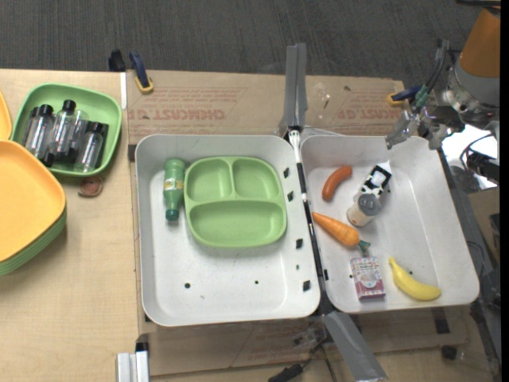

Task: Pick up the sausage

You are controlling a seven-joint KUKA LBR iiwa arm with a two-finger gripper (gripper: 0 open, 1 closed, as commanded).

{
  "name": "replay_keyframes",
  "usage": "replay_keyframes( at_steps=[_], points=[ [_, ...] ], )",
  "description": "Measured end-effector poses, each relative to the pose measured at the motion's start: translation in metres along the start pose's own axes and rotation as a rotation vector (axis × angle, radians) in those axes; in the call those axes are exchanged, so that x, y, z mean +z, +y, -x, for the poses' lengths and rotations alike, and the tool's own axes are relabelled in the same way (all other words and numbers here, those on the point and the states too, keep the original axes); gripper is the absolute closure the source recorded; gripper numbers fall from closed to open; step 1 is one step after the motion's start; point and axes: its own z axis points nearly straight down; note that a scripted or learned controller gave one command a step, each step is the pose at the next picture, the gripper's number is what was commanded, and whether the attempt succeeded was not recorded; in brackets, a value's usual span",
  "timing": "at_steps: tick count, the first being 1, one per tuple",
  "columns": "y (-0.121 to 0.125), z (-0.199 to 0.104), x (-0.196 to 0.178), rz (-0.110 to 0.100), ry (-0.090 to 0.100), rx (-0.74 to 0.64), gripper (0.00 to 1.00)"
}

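Sausage (336, 181): you see it lying in the right bin (457, 237), near the carrot (338, 229);
Gripper (417, 127): over the bin's far edge; jaws: cannot tell.

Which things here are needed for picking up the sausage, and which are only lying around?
For the job:
sausage, in the right bin
end effector, above that bin's far right corner

Only lying around:
carrot
banana
cow-patterned bottle
small pink carton
green bottle
green divided plate
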Motion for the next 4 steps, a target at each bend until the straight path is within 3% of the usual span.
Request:
replay_keyframes(
  at_steps=[1, 2, 3, 4],
  points=[
    [0.0, 0.0, -0.008, -0.001, -0.001, -0.003, 1.0],
    [0.001, 0.0, -0.017, -0.002, -0.003, -0.005, 1.0],
    [-0.009, -0.002, 0.102, 0.01, -0.001, 0.302, 1.0],
    [-0.049, 0.024, 0.133, 0.001, 0.0, 0.104, 1.0]
  ],
)
